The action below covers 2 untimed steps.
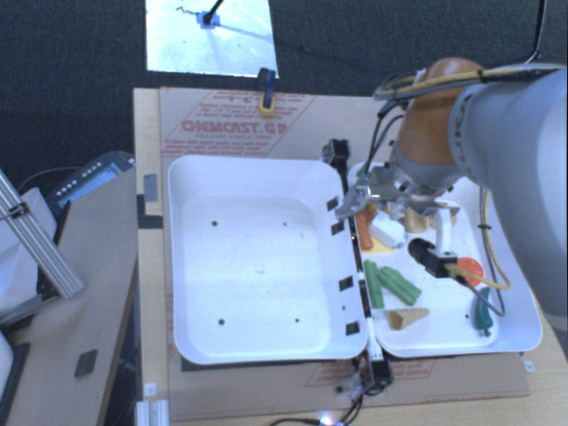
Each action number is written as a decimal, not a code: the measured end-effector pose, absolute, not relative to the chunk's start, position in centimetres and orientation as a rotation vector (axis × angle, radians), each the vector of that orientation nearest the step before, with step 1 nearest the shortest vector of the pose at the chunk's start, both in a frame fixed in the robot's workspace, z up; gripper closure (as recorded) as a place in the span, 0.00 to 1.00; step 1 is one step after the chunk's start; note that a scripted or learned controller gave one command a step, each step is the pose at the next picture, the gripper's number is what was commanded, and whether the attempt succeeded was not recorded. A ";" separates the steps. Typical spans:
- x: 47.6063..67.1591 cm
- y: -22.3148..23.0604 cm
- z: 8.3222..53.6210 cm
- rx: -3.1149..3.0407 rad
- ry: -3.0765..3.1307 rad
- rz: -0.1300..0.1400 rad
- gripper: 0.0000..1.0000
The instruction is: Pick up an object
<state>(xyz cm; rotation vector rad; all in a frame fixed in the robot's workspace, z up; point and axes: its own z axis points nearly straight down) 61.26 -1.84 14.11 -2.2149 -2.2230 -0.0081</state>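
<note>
My gripper (397,209) hangs low over the far left part of the right bin (515,331), under the orange wrist band. Just below it lie a white block (388,232) and an orange carrot-like piece (362,227) against the bin's left wall. I cannot tell whether the gripper touches the block. Nearer the front lie green pods (390,284) and a tan cone (406,318). A red-orange piece (469,268) and a teal item (482,314) lie toward the right side. A bit of yellow (380,247) shows beneath the white block.
The left bin (182,264) sits beside the right one, joined by black clips (346,284) along the shared wall. Both rest on a cardboard sheet (231,122). A grey device (89,177) and a metal rail (35,247) stand off the bench to the left.
</note>
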 end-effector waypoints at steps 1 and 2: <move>62.5 5.4 26.1 -2.213 -2.240 -0.019 0.00; 62.3 7.9 42.8 -2.220 -2.240 -0.028 0.00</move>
